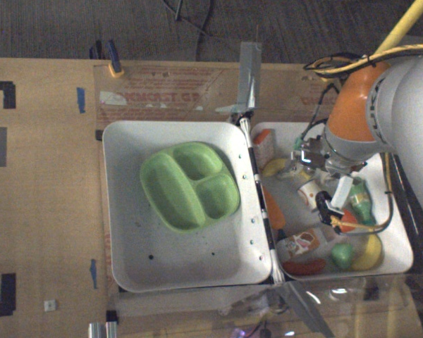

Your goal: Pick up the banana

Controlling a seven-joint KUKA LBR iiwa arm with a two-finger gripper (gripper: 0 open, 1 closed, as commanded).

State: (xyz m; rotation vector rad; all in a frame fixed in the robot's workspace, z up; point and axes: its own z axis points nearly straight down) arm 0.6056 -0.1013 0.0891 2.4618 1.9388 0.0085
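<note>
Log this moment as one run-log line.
arm: over right bin | claw: low among the items, beside banana | grasp: none seen | left bin: green divided plate | task: banana not yet lifted

Seeing even, fairly bright overhead light. Left bin [120, 210] reads clean white, soft shadow along inner walls. Green plate [190, 185] shows mild sheen, no hard glare. Arm [402, 104] shell near blown out at right. Floor [70, 13] at top dim, grainy. Bottom edge smeared, with pale reflections. Overall picture slightly soft, small items in right bin [398, 255] blurry.
</note>
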